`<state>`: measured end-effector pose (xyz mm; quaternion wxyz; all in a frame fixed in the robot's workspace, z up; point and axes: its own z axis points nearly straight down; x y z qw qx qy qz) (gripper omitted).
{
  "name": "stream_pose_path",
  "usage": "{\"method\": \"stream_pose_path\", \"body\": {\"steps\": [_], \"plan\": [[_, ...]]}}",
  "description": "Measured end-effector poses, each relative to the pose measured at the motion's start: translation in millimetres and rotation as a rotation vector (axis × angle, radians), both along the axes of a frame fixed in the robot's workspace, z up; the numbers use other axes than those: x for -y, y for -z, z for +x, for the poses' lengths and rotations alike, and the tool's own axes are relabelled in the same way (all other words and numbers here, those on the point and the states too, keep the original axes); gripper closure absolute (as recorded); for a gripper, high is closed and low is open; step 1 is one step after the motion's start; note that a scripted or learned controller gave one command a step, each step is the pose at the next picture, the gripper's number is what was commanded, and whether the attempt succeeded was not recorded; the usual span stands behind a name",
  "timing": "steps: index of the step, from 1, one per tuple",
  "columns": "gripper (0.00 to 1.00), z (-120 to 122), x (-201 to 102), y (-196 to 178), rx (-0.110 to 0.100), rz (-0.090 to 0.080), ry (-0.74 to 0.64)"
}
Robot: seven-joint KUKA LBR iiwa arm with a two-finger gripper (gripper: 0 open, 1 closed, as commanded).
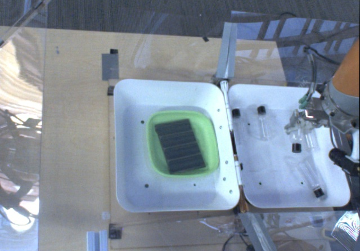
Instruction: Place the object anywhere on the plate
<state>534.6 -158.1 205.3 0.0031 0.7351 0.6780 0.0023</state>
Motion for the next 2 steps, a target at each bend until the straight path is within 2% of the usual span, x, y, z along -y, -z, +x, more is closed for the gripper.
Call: {"method": "stream_pose_path", "body": {"steps": [1,2], "plan": [[1.00,9.3,-90.3,20.4,-0.003,0.001,-0.046],[1.00,-12.6,-156.0,20.6,-0.004,0.001,-0.170]]}}
